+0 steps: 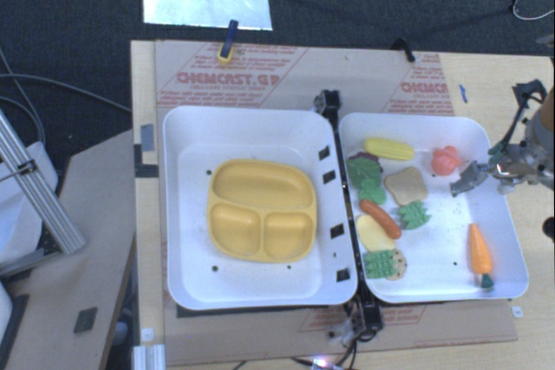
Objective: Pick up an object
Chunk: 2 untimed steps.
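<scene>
Orange carrot (479,251) lies apart near the right bin's (512,269) front corner, my easiest pick; my gripper (473,178) hovers over that bin's right side, grasping nothing, spread I cannot tell. I'd descend centred, straddling its width. Count: two bins, one yellow tray (262,210), roughly nine toy foods

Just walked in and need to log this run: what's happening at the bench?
A robot arm reaches in from the right, its tool hanging over the right bin near the red toy. Nothing is seen in its grip. Toy foods lie in that bin: a corn cob, a bread slice, a sausage and a carrot. The left bin holds a yellow divided tray.
</scene>
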Each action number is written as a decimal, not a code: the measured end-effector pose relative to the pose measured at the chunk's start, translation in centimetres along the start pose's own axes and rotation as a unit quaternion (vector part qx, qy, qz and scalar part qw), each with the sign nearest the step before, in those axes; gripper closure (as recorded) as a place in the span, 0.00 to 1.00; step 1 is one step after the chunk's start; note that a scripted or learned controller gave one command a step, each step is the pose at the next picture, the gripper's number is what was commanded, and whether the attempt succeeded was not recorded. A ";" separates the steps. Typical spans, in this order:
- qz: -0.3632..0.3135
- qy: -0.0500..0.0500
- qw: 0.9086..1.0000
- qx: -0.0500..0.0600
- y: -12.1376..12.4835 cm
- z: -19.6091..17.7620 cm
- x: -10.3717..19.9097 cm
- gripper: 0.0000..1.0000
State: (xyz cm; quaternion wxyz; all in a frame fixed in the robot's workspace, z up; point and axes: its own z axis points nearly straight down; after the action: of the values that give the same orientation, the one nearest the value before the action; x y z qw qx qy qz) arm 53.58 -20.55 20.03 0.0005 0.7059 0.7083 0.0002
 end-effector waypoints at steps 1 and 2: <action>0.000 0.003 1.000 0.005 -5.0 12.0 6.0 0.00; -0.003 0.002 1.000 0.001 -4.9 11.6 12.7 0.00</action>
State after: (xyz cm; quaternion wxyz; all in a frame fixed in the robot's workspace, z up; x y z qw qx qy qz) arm 48.69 -7.86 8.39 -0.0013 0.7039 0.7103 0.0008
